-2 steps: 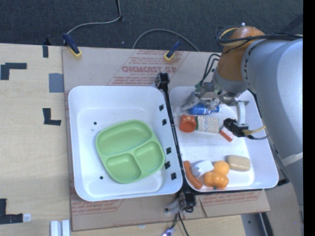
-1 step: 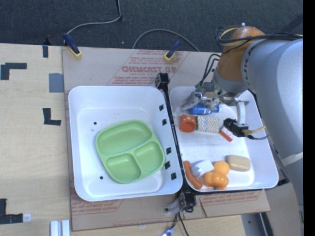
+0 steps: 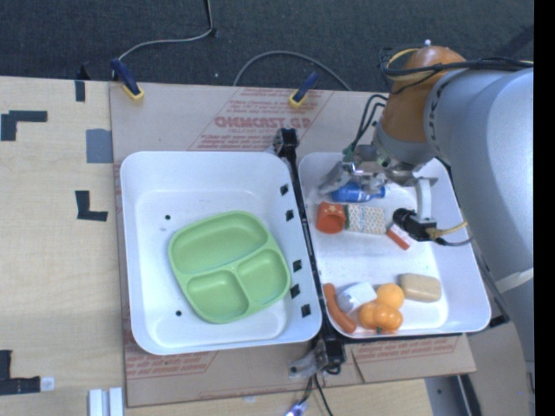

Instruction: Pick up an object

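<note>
The grey arm (image 3: 486, 146) is seen lowered into the right bin (image 3: 460, 315), its end effector (image 3: 357, 183) poised over an orange-capped bottle (image 3: 351, 218) lying near the bin's far left. Whether it is spread or closed cannot be told. The bottle is judged light, rigid and prone to rolling, best pinched across its body.

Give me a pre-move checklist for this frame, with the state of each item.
1. End effector positioned over the right bin: ok.
2. Object seen between its fingers: cannot tell.
3. Bottle with orange cap just below the end effector: ok.
4. Orange fruit and beige block lie apart from the arm at the bin's near side: ok.
5. Green divided plate sits in the left bin, away from the arm: ok.
</note>
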